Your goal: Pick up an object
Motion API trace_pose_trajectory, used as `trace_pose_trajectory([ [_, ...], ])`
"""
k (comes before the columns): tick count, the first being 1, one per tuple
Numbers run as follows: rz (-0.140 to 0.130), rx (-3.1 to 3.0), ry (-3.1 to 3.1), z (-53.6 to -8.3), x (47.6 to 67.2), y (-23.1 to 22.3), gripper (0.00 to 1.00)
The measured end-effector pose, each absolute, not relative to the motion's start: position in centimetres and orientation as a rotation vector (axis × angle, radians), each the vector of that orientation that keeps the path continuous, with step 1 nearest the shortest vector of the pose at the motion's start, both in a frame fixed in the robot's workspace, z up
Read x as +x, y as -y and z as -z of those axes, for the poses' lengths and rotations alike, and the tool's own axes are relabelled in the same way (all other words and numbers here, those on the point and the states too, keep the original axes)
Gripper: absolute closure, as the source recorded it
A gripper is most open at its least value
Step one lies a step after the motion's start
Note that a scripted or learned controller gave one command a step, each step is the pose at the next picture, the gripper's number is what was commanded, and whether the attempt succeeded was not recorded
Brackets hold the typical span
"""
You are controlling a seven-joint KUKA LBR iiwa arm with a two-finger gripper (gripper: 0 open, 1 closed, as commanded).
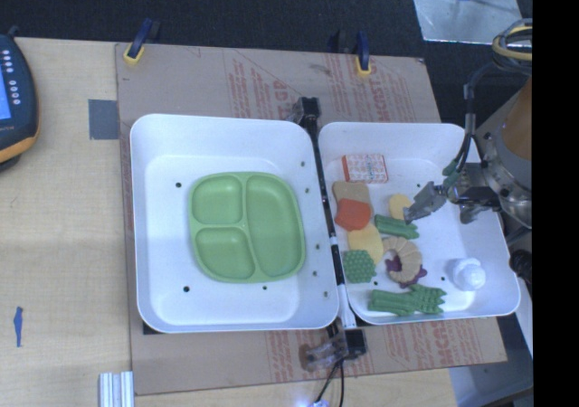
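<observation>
The gripper (423, 206) is positioned over the right bin (488, 242), in its right-centre area, with the arm (507, 170) entering from the right. Its dark fingers point left toward the cluster of objects. How far they are parted cannot be determined from this angle, and no object is visibly clamped between them.

Just left of the fingertips lies a small yellow piece (399, 206). Directly nearer the camera lies a short green piece (396, 227). Further left, along the bin's left side, a tan slice (351, 192) lies farthest from the camera, an orange-red piece (354, 214) overlaps its near edge, a yellow block (365, 240) follows, and a green textured square (358, 265) sits nearest. A red-and-white packet (365, 167) lies at the far side of the bin. A round piece with a dark purple centre (401, 261) lies near the middle, and a long green item (406, 301) lies along the near wall. A small white object (468, 274) sits apart at the near right.

The left bin (163, 215) contains a green divided plate (246, 226) with three compartments, lying flat at the bin's centre. Both bins rest on a cardboard sheet (271, 80) clamped to the wooden tabletop (63, 242). A handheld pendant (14, 98) lies at the far left edge.
</observation>
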State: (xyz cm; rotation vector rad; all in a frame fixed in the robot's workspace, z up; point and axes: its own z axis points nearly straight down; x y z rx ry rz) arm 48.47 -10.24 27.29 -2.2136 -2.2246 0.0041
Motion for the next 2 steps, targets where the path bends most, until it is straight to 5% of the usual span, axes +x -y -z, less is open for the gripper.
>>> trace_pose_trajectory([
  [1,-0.015,-2.207,2.216,-10.9,47.3,10.8,0.0],
  [2,-0.007,-2.21,2.228,-12.8,47.6,11.0,1.0],
])
